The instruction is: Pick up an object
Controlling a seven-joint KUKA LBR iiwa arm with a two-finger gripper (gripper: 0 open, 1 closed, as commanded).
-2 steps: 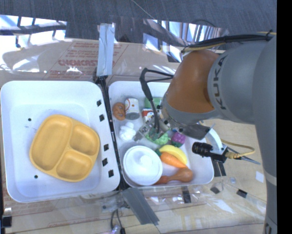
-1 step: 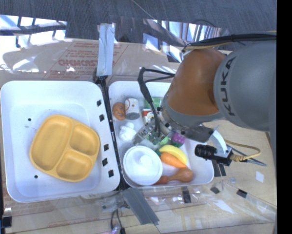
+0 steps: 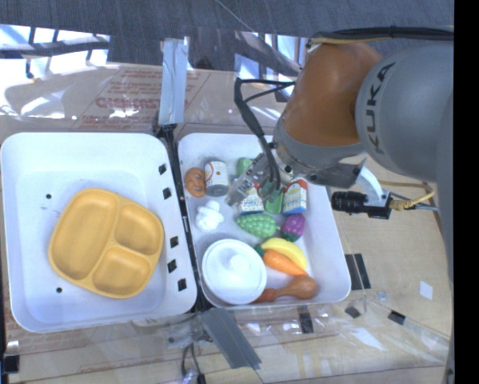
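At nine o'clock on the bench, a left bin point(image 3: 15, 214), shallow and white. Holds a yellow divided plate point(image 3: 105, 242), tilted a little, near its middle.

Just beside it at three o'clock, a right bin point(image 3: 335, 246), crowded with toy food. Along that bin's nine o'clock side: a brown doughnut point(image 3: 195, 182), a small can point(image 3: 216, 176) touching it, then a small white lump point(image 3: 209, 216) toward six. At seven o'clock, a round white bowl point(image 3: 233, 270), upside down by the look of it. Near the middle, a green bumpy bunch point(image 3: 257, 225), with a purple piece point(image 3: 293, 226) at its three o'clock. Toward five o'clock, a banana point(image 3: 285, 252) lying on a carrot point(image 3: 284, 264), and a brown drumstick point(image 3: 291, 289) against the six o'clock wall.

Hangs low over the bin's middle, toward twelve: the gripper point(image 3: 259, 184), right above a small carton point(image 3: 251, 204) and beside a second carton point(image 3: 295, 198) at its three o'clock. Cannot tell whether open or closed, or whether anything is held; too cluttered there.

Reaches in from two o'clock: the arm point(image 3: 367, 110), grey with its orange band.
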